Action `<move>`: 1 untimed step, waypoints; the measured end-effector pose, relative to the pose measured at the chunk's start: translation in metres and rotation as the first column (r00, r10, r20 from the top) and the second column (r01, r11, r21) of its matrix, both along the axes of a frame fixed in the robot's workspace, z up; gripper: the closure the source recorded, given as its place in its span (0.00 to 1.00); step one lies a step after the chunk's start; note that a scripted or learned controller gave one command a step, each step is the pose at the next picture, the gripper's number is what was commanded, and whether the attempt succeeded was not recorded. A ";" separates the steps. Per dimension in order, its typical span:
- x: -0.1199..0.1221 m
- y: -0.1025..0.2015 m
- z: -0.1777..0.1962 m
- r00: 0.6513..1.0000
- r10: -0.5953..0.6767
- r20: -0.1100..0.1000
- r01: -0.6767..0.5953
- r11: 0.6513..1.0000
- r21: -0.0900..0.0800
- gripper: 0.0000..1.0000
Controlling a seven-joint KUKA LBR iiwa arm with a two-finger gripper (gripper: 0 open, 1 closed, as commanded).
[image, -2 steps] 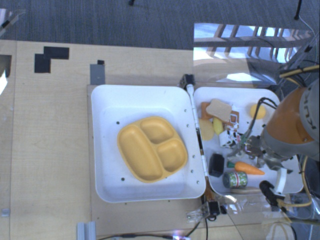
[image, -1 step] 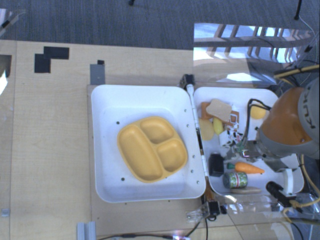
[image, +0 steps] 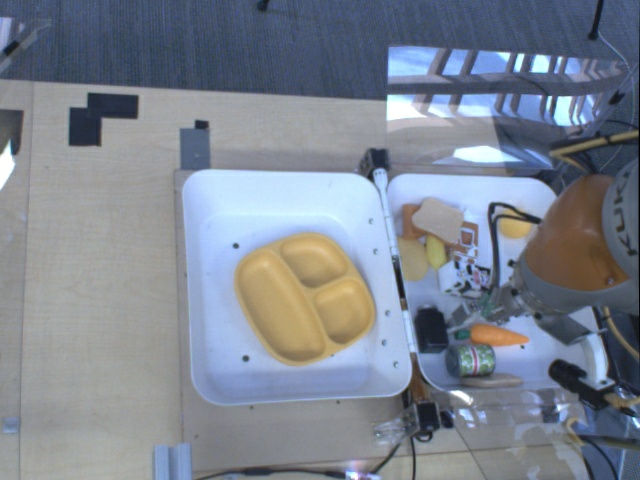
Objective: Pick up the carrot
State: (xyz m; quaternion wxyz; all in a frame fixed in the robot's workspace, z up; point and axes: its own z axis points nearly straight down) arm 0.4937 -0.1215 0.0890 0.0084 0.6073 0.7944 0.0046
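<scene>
Where the carrot (image: 497, 336) lies, a green can (image: 470, 360) sits just beside.

A light wooden bench (image: 100, 298) carries two shallow white bins side by side. The left bin (image: 290, 283) and the right bin (image: 480, 278) touch along one edge. Black L-shaped markings (image: 100, 116) sit on the bench surface toward its far left corner.
</scene>
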 end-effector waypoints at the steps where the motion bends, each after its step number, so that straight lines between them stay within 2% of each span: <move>1: 0.000 -0.014 0.000 0.890 0.456 -0.002 -0.456 0.890 -0.006 0.00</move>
